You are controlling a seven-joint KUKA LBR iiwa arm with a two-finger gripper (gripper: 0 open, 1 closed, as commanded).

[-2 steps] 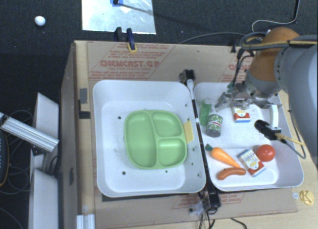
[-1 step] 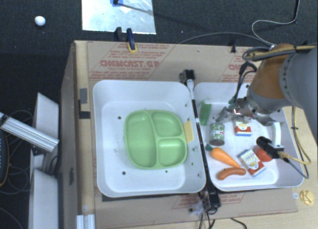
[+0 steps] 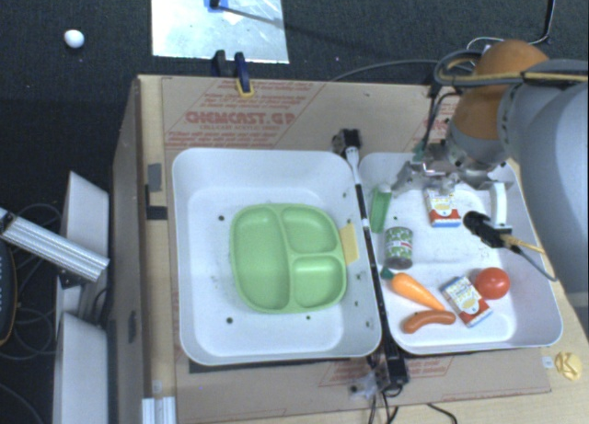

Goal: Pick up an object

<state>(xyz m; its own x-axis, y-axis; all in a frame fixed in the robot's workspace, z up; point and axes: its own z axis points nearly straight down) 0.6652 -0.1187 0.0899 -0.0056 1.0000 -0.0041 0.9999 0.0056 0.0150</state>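
Observation:
My gripper hangs over the back of the right bin, just behind a red and white carton. Nothing shows between its fingers. In the same bin lie a green bottle by the left wall, a small can, an orange carrot, a brown sausage, a second small carton and a red tomato.
The left bin holds a green divided plate with a small yellow piece at its right side. A black divider rail runs between the bins. The grey arm covers the right bin's back right corner.

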